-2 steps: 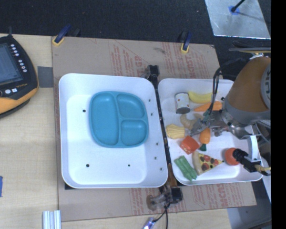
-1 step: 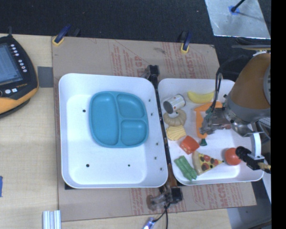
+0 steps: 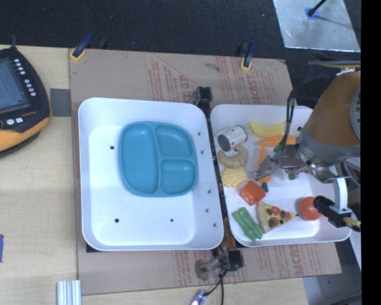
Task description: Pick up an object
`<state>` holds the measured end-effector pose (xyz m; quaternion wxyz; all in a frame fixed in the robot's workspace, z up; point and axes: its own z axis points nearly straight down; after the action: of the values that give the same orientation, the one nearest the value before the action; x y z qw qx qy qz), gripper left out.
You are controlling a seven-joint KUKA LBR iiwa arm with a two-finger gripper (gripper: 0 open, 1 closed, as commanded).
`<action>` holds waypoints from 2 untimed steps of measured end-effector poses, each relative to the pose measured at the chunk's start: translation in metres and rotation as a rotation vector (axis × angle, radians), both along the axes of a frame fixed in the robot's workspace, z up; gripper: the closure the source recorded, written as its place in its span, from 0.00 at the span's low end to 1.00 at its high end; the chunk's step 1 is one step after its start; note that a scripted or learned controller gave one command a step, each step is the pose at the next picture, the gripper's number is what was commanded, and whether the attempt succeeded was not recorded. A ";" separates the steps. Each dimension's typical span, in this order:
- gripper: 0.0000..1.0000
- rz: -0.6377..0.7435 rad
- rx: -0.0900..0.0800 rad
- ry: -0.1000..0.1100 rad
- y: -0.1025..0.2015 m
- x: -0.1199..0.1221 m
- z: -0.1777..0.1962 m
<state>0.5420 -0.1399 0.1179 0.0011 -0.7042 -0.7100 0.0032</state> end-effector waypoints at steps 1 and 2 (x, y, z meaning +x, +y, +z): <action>0.00 -0.001 0.003 0.000 0.044 0.005 -0.027; 1.00 0.000 0.001 0.002 0.042 0.005 -0.016</action>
<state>0.5469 -0.0975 0.1015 0.0023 -0.7041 -0.7101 0.0037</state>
